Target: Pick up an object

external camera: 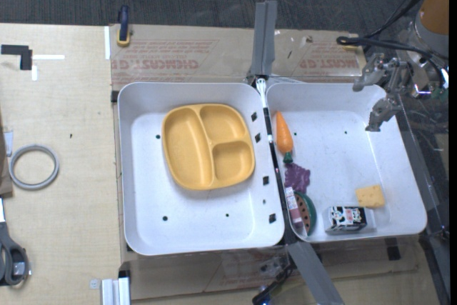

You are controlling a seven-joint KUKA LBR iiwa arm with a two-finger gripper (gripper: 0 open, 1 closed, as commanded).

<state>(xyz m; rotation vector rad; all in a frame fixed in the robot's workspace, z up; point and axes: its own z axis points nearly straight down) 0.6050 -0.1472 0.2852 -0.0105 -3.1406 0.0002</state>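
Observation:
The right bin (335, 146) holds an orange carrot (283, 132) along its left wall. Below the carrot lie purple grapes (296, 176) and a watermelon slice (305, 214). A black-and-white carton (346, 219) sits near the front edge, with a yellow cheese wedge (370, 196) just right of and above it. A yellow divided plate (209, 146) lies in the left bin (143, 211). My gripper (372, 99) hangs over the right bin's back right corner, open, with nothing between its fingers, well away from all the objects.
A grey tape roll (32, 166) and scissors (11, 262) lie on the wooden bench at far left. A blue-and-yellow clamp (123, 26) sits on the cardboard behind the bins. A metal divider bar (265, 39) runs between the bins.

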